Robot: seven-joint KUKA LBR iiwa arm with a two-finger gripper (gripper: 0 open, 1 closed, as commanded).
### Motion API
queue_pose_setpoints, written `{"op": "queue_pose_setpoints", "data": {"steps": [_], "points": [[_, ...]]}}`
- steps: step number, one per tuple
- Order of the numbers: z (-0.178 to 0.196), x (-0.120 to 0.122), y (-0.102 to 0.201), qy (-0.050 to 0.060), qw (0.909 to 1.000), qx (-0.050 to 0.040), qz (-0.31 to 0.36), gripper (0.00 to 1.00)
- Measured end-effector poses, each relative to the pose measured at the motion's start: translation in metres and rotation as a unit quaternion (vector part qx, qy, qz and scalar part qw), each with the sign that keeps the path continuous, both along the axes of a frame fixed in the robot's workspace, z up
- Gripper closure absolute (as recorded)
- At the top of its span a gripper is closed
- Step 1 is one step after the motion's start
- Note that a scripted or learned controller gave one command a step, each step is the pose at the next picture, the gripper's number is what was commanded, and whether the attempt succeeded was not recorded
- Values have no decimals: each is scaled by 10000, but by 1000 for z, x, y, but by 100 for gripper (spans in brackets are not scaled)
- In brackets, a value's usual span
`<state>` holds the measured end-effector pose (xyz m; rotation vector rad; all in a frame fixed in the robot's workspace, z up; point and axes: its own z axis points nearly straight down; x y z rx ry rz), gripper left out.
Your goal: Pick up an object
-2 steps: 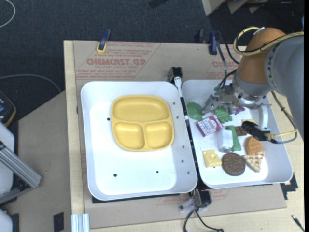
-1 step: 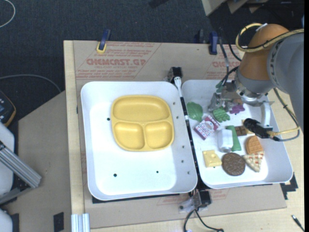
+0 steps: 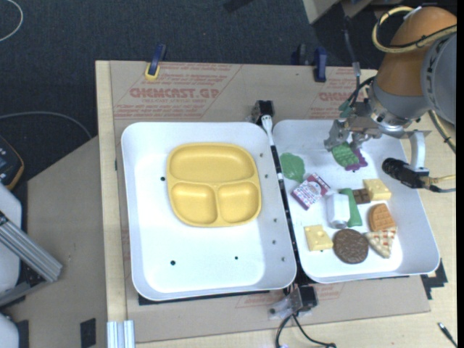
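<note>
My gripper [image 3: 349, 138] hangs over the back of the right bin [image 3: 415, 256], under the arm's orange band [image 3: 417, 42]. A green and purple toy [image 3: 349, 156] lies right at its tip, touching it or just under it; I cannot tell whether it is gripped. Other pieces lie in the same bin: a green leaf shape [image 3: 292, 167], a pink packet [image 3: 310, 191], a white and green block [image 3: 342, 209], a yellow cheese piece [image 3: 377, 189], a brown round cookie [image 3: 351, 246], a pizza slice [image 3: 383, 242] and a yellow cube [image 3: 317, 237].
The left bin [image 3: 145, 252] holds a yellow divided plate [image 3: 214, 182]. A black cylinder [image 3: 402, 171] juts over the right bin's right side. A bread piece [image 3: 380, 216] lies by the pizza slice. Clamps [image 3: 153, 67] stand at the bench's back edge.
</note>
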<state>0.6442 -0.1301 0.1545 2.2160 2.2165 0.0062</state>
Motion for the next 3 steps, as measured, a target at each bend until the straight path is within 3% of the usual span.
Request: {"op": "queue_pose_setpoints", "data": {"steps": [1, 2, 3], "points": [[62, 9, 1, -10, 10000, 0, 4, 100], [71, 10, 1, 16, 10000, 5, 2, 100], [66, -17, 37, 58, 10000, 22, 15, 100]]}}
